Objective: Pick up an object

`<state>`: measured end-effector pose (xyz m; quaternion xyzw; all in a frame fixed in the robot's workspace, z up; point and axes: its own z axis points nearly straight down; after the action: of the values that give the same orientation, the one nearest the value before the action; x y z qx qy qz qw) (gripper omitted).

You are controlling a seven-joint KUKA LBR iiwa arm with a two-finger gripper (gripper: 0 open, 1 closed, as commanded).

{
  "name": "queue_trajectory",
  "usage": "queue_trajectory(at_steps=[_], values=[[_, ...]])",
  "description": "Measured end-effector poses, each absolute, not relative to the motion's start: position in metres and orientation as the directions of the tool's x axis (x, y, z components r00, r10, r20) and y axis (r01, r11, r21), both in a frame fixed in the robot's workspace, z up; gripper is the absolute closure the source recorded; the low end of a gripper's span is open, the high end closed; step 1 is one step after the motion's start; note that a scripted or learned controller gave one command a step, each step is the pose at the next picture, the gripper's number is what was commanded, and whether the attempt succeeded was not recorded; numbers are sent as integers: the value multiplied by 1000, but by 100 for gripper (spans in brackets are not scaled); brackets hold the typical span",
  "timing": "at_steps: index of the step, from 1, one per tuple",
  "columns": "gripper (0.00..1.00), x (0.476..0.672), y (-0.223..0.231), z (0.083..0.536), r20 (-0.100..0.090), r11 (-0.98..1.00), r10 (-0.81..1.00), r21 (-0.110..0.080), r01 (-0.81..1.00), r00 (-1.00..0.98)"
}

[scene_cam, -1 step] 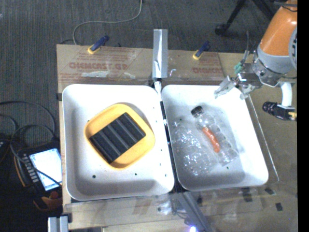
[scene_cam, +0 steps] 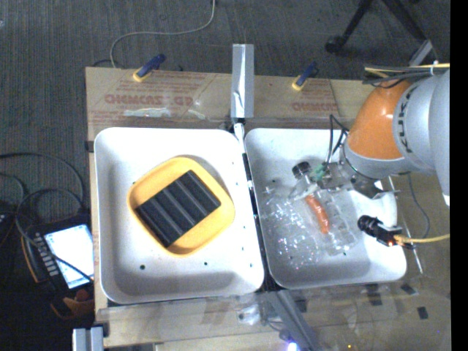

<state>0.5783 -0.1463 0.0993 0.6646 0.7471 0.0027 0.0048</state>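
In the right bin (scene_cam: pixel 380 269) lies an orange, carrot-like piece (scene_cam: pixel 318 213) among crumpled clear plastic (scene_cam: pixel 292 221). My gripper (scene_cam: pixel 319 178) hangs low over the back of this bin, just above the far end of the orange piece. Whether it touches the piece or the plastic is unclear. A small dark round thing (scene_cam: pixel 300 170) sits right beside the gripper on its left. In the left bin (scene_cam: pixel 117 269) rests a yellow tray-shaped object with a black ribbed top (scene_cam: pixel 180 205), turned at a slant.
The grey arm with its orange band (scene_cam: pixel 376 130) covers the right bin's back right corner. A metal post (scene_cam: pixel 242 82) rises behind the wall between the two bins. Blue clamps (scene_cam: pixel 149 66) hold the cardboard at the back.
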Motion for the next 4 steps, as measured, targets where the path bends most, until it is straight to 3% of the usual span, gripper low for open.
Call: queue_trajectory(at_steps=[1, 2, 3, 4], values=[[0, 586, -140, 97, -9, 139, 990, 23, 990, -138], [0, 552, -137, 174, 0, 127, 992, 0, 992, -127], [0, 583, -138, 172, -1, 192, 981, 0, 981, -192], [0, 587, -158, 99, -6, 289, 957, 10, 957, -289]])
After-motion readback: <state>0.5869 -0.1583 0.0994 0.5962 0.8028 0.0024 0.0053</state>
